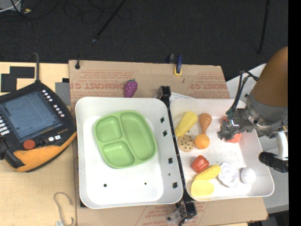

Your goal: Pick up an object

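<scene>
The end effector hung low over the right bin, at three o'clock from the orange; its grip could not be told. A red object lay directly beneath it. The green divided plate sat in the left bin.

Pincer over a red object (right bin).

A robotics lab: teach pendant, cardboard-covered bench, loose cables.

Arm reaches from the right; claw lowered, apparently downward-pointing.
</scene>
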`<state>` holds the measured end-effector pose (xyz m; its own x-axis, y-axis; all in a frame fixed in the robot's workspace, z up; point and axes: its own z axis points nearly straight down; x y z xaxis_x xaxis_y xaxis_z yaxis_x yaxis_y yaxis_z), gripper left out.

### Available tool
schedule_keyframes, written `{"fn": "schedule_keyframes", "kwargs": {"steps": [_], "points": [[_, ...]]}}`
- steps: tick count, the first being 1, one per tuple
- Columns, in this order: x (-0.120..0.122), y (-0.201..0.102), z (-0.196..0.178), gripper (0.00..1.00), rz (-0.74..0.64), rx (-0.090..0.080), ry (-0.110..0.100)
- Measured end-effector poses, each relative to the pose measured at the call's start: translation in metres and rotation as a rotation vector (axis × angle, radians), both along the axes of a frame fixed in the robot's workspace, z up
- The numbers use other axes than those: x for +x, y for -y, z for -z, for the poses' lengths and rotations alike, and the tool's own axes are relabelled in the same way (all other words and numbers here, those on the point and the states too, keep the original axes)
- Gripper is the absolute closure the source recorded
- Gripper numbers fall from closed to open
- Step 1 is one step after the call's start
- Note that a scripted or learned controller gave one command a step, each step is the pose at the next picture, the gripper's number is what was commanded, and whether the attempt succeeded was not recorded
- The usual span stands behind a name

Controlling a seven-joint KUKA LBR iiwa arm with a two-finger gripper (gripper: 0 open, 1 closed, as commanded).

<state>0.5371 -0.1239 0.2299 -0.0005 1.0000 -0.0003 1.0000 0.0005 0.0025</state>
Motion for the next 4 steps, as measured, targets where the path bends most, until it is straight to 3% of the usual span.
{"fn": "schedule_keyframes", "kwargs": {"steps": [2, 4], "points": [[0.081, -0.064, 0.004, 1.0, -0.002, 0.001, -0.002], [0.076, -0.069, -0.007, 1.0, 0.002, 0.0, -0.006]]}}
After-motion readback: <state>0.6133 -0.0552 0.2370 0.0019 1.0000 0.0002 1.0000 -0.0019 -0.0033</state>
